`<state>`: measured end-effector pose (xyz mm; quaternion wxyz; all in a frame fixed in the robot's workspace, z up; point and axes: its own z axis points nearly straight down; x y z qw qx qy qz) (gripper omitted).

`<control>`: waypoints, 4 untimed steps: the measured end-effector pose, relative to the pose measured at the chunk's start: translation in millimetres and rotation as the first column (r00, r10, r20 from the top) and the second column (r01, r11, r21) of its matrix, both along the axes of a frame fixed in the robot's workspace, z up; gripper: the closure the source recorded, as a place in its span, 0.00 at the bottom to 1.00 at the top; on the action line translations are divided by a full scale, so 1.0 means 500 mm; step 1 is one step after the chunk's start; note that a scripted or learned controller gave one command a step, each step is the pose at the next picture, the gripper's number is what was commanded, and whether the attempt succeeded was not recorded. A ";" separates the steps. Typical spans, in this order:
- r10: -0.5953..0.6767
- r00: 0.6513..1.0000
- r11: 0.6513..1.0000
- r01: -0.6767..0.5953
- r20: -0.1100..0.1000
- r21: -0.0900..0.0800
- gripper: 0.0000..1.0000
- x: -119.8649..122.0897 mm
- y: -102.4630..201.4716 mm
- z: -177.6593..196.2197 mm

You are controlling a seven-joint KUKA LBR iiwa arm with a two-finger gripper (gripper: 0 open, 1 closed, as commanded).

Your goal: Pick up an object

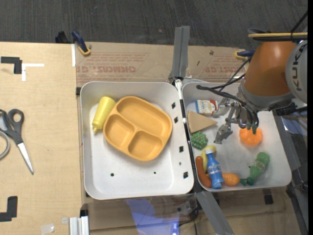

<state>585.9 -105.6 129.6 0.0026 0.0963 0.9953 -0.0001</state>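
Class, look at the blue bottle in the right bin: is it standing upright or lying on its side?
Lying on its side. The blue bottle shows its full length flat on the floor of the right bin, cap toward the bin's far side.

Fixed overhead camera, slanted down over both white bins; bench-wide.

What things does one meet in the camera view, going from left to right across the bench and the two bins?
Scissors → yellow bottle → orange divided plate → cheese wedge → gripper → orange fruit → green toy. The small toys crowded in the right bin's near corner overlap, so I leave them out.
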 end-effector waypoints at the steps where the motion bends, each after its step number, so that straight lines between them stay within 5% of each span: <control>1: 0.021 1.000 1.000 -0.021 0.001 -0.002 0.00 -0.009 -0.199 0.041; 2: 0.003 1.000 1.000 -0.003 -0.001 0.000 0.00 0.002 -0.232 -0.073; 3: 0.006 1.000 1.000 -0.006 0.005 -0.003 1.00 0.006 -0.231 -0.051; 4: -0.150 0.989 0.989 0.150 -0.002 0.001 1.00 -0.084 -0.088 0.140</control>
